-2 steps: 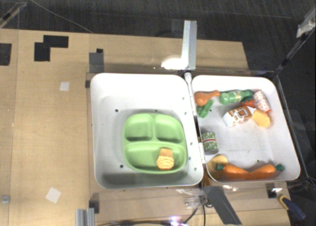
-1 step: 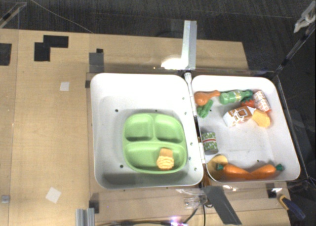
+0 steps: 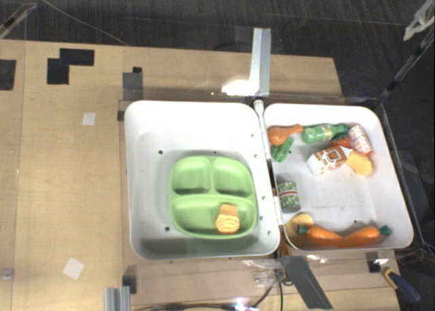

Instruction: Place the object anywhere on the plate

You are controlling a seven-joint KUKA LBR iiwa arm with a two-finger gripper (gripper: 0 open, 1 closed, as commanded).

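Camera view: yellow toy (image 3: 228,219) sits on green plate (image 3: 213,194) (lower compartment, near its edge). Claw state: cannot tell. Risk: a careless pass could knock it off.

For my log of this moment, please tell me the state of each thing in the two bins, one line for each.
Green plate: lying flat in the left bin, three compartments.
Yellow toy: resting in the plate's front compartment.
Green bottle: lying on its side in the right bin.
Small green can: standing near the divider.
Carrots: lying along the front wall.
White carton: tipped over.
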